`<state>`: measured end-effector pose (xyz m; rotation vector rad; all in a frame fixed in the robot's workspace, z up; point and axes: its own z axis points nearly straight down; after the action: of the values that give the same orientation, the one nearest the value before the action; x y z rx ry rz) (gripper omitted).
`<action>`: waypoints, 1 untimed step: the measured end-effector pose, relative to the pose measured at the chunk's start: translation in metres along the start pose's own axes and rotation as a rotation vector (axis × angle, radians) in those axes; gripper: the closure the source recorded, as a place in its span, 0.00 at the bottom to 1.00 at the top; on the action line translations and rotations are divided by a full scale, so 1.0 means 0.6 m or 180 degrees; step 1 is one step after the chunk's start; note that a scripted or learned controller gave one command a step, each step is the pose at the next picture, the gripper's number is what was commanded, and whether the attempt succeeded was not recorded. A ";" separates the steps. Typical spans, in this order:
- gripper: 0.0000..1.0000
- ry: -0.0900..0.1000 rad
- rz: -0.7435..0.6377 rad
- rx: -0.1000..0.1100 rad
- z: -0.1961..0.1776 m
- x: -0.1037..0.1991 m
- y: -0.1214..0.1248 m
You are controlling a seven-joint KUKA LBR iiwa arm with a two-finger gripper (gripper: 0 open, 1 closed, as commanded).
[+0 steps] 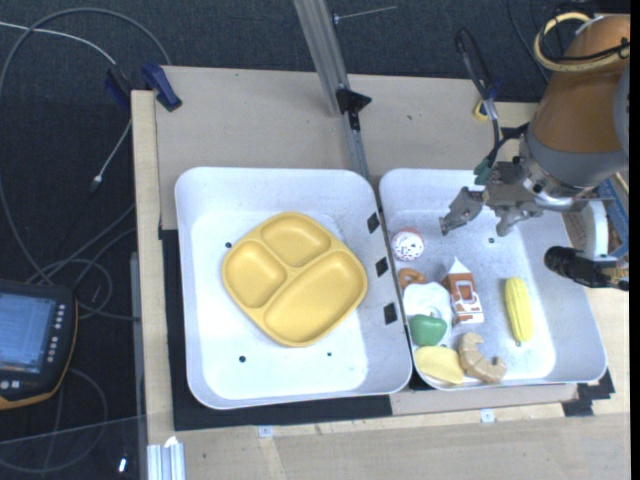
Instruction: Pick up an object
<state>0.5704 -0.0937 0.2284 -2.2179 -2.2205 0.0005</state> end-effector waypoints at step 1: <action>0.00 0.0000 0.0001 -0.0002 0.000 0.000 0.000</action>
<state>0.5704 -0.0938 0.2284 -2.2188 -2.2204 0.0001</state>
